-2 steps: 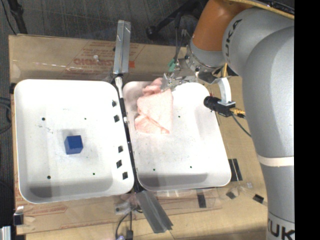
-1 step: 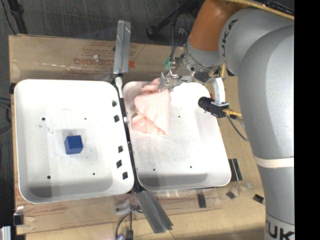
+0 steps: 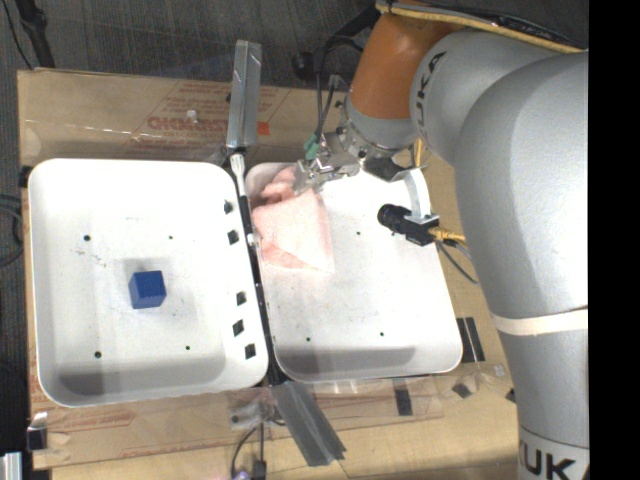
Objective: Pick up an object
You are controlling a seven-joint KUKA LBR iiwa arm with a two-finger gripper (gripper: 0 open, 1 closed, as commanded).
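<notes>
A pink cloth [image 3: 292, 226] lies in the far left corner of the right bin [image 3: 400, 308]. Its upper edge is drawn up to my gripper [image 3: 312, 172]. The gripper is over that corner and its fingers are shut on the cloth's top edge. From there the cloth spreads down in a rough triangle towards the bin floor. A small blue cube [image 3: 148, 289] rests on the floor of the left bin [image 3: 70, 208], far from the gripper.
The divider [image 3: 250, 278] between the two bins runs just left of the cloth. A black cable fitting [image 3: 405, 222] hangs off the wrist over the right bin. The grey arm [image 3: 520, 168] covers the right side of the bench.
</notes>
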